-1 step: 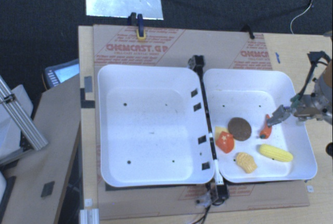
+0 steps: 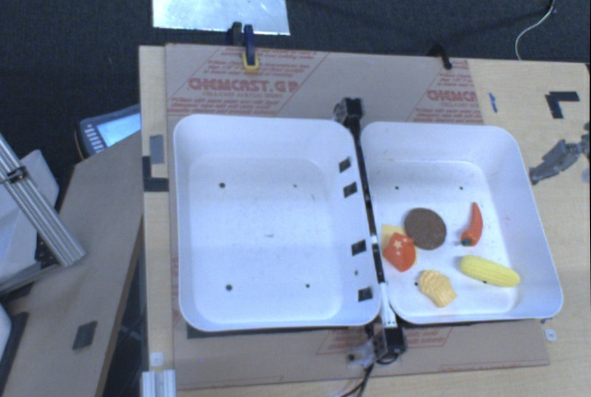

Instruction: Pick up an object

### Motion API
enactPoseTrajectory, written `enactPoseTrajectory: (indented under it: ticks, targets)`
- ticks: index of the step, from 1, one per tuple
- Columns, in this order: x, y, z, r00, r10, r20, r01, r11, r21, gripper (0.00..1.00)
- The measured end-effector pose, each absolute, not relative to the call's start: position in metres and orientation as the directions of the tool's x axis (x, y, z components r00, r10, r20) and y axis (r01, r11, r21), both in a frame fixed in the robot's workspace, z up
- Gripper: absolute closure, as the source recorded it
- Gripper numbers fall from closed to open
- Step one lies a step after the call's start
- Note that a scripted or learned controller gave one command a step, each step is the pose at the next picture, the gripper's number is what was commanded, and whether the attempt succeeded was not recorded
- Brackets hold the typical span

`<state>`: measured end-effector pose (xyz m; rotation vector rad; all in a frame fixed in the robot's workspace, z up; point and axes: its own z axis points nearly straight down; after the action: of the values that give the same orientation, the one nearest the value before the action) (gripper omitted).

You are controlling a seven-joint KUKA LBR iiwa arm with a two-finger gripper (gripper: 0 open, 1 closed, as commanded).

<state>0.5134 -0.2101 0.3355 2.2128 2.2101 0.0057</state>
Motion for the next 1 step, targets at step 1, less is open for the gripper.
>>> enactPoseTrajectory:
  ticks: [1]
  targets:
    - [0.4824,-0.2051,0.0965,0.0,1.0,0.005,1.0,0.0,-0.013,0.0]
